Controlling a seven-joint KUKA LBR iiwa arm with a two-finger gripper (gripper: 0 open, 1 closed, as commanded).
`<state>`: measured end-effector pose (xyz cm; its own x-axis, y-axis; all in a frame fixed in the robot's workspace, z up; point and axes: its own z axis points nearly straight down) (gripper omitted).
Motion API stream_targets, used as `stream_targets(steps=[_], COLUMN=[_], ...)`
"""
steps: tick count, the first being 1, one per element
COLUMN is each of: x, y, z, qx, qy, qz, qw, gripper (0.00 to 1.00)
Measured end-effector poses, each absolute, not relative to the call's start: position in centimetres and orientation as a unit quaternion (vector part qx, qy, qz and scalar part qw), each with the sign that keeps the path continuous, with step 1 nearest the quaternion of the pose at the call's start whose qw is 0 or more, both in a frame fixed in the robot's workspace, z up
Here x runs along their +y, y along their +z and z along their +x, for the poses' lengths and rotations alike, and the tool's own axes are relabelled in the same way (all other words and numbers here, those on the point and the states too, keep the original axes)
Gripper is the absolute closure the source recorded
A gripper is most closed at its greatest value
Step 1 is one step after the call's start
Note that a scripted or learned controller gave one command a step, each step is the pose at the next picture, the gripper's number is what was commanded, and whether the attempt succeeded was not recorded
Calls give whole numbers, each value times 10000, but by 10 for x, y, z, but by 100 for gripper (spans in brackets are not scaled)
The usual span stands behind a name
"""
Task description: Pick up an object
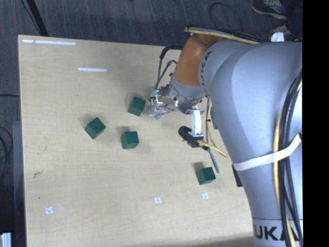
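Here, four small green blocks; one block [136, 106] sits just left of the claw [157, 108], whose grip state I cannot tell.

A strip of white tape [92, 69] lies on the wooden board [61, 138] (upper left), shoe [267, 5] beyond on dark carpet [103, 9]

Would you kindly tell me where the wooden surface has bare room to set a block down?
Bare patches: the far left corner around the white strip, and the near left below the cubes. It is crowded mid-surface, where the claw sits beside one green cube, and near the arm by another cube.
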<state>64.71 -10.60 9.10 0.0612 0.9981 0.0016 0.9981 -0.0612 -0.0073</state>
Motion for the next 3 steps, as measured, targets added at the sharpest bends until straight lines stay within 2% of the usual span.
stream_targets(steps=[1,2,3], x=[-137,-14,-57], y=[239,191,212], z=[628,586,595], qx=[-7174,-7463,-8175], qy=[4,18,6], qz=[-6966,-6656,-5760], qw=[1,19,-1], gripper=[100,100,100])
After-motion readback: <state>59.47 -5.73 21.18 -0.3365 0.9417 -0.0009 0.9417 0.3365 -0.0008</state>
